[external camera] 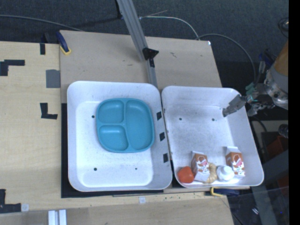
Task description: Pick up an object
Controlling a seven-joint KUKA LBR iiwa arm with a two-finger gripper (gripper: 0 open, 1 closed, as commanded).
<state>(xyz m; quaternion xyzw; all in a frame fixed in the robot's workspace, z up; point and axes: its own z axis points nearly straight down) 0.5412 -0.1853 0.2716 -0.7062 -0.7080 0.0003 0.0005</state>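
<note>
Several small objects lie in the near corner of the right bin (206, 125): an orange-red ball (186, 175), a white and brown carton (200, 164), a tan piece (213, 173), a white round-topped item (226, 173) and a second carton (236, 162). My gripper (243, 108) hangs over the right bin's far right rim, well above and beyond this cluster. It is open, and there is nothing between its fingers. One dark finger (231, 108) points down to the left over the bin floor.
In the left bin (84, 172) lies a blue divided plate (125, 125). A grey metal pole (136, 27) slants in from the top to the seam between the bins. Cables run across the dark floor behind the bench.
</note>
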